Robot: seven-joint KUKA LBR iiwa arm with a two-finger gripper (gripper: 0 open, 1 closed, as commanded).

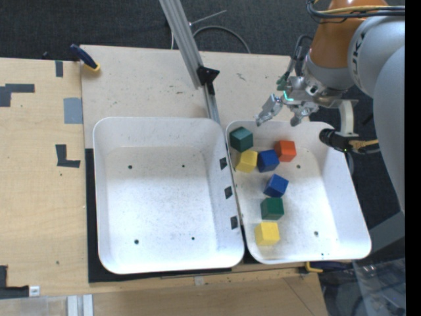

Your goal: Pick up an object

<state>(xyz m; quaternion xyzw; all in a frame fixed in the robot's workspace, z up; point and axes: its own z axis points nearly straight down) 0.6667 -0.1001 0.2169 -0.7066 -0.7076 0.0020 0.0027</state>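
progress: honestly looks like the pick hasn't happened yet, nothing is up in the air and nothing sits between the fingers
gripper: the gripper hangs at the upper right of the frame, over the top rim of the right bin, fingers spread apart with only air between them
blocks: all in the right bin, right-center of the frame: a dark teal block nearest the gripper, then a yellow block, a blue block and an orange block bunched just below it
more blocks: lower down there's another blue one, a green block and a second yellow one, strung out toward the bottom
left bin: the left bin takes up the middle of the frame
what's left: basically everything, I'd say: drop onto a block, close, lift
likely target: my guess is the teal or orange one since they're closest, but can't really tell
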